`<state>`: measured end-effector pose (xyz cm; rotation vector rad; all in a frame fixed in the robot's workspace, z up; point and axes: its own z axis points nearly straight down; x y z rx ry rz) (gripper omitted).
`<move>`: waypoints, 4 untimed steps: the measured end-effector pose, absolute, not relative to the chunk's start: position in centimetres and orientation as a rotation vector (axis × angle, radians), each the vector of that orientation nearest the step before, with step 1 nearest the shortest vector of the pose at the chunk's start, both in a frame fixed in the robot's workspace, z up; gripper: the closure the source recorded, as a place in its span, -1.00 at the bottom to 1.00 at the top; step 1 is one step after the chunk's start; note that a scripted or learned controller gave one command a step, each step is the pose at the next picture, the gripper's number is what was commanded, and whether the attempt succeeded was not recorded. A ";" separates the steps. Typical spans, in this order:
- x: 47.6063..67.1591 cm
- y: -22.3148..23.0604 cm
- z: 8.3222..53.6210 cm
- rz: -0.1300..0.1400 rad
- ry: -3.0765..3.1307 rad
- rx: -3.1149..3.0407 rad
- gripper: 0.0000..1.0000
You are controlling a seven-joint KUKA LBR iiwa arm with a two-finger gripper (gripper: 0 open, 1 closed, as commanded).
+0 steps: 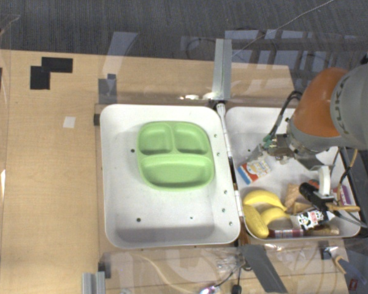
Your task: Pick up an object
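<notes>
Two shallow white bins sit side by side on the wooden surface (43, 182). The left bin (119, 225) carries a green divided plate (173, 154), lying flat near its middle, a little toward the far edge. The right bin (245, 118) holds a cluster of small things along its near edge: a yellow banana (262, 209) in the near left corner, a small dark bottle (311, 218) lying on its side to the right of the banana, a brownish lump (292, 195) between them, and a white packet with red and blue print (253, 169) against the bin's left wall, farther back than the banana.

The grey arm (356, 106) with its orange band (316, 106) reaches in over the right bin from the right edge. The pincer (271, 147) hangs over the middle of that bin, just beside the packet's upper right corner; whether it touches the packet cannot be told, and its opening is too small and cluttered to judge. The banana, bottle and lump lie nearer the front edge, apart from the pincer.
</notes>
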<state>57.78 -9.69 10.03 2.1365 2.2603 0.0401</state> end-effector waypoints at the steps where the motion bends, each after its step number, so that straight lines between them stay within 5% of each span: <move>1: 55.6 -9.7 10.0 0.044 2.184 2.213 -1.00; 2: 55.4 -8.9 9.8 0.035 2.142 2.256 -1.00; 3: 56.8 -6.4 18.6 0.007 2.374 2.050 -1.00; 4: 54.7 -8.8 10.4 0.024 2.365 2.038 -1.00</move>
